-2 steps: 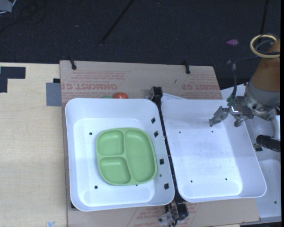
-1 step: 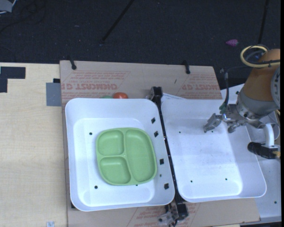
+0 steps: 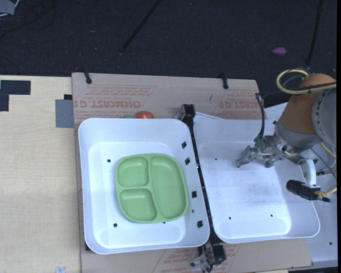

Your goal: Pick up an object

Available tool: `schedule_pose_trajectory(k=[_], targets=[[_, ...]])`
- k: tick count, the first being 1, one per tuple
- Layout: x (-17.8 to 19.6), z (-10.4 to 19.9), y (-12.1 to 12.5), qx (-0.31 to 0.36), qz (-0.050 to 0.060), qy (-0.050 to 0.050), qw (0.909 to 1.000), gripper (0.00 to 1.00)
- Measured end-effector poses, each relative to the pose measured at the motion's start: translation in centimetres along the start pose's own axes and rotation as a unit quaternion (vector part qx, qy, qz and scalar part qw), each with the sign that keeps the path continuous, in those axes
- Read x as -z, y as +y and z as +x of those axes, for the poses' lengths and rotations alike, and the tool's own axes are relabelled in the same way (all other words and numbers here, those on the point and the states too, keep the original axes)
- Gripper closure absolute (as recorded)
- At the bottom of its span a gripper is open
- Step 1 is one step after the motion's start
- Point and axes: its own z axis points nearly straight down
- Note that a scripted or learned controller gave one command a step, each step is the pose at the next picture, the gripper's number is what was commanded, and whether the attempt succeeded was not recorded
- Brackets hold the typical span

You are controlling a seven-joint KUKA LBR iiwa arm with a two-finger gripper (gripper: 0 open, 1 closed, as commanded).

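Green divided plate [image 3: 152, 187] lies in left bin [image 3: 96, 152], well apart from the spread, unladen claw [image 3: 256, 155] over right bin [image 3: 244, 209].

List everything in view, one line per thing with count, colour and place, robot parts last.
bins: two, white, side by side on the bench.
divided plate: one, light green, three compartments, flat in the left bin.
small round object: one, red-orange, behind the left bin's far rim, partly hidden.
cardboard sheet: one, brown with red print, under the bins.
small purple thing: one, on the dark floor, too small to identify.
arm: one, grey with orange band, entering from the right.
gripper: one, metallic, over the right bin.
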Motion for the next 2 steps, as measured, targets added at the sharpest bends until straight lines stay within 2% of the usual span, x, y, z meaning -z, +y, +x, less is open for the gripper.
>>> schedule_pose_trajectory(k=[1, 2], targets=[[1.3, 0.0, 0.1, 0.0, -0.002, 0.0, 1.0, 1.0], [6.5, 0.5, -0.7, 0.0, -0.004, -0.001, 1.0, 1.0]])
